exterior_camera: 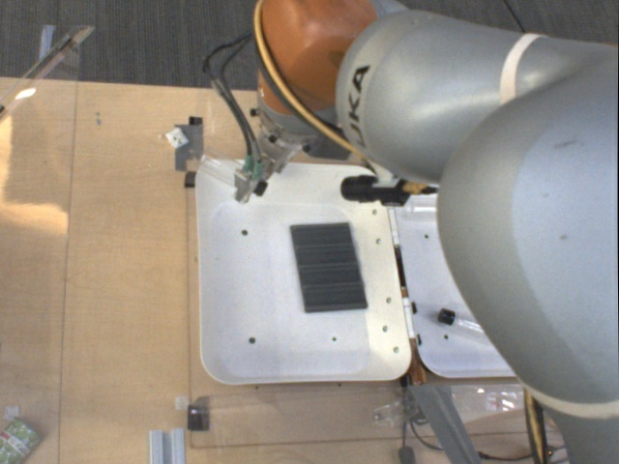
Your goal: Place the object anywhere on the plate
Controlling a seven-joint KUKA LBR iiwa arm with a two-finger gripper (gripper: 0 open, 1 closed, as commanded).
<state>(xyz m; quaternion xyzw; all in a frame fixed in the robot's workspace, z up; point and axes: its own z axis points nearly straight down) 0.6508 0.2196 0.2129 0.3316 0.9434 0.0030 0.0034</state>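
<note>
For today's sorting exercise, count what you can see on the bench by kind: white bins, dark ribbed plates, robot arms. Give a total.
White bins: 2 (left, right)
Dark ribbed plates: 1
Robot arms: 1
Total: 4

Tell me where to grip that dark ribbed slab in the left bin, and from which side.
Likely best from straight above, fingers closing across the short width of the dark ribbed slab near its middle. It lies flat in the left bin, with bare floor beside both long edges, so the fingers have room to come down there.
</note>
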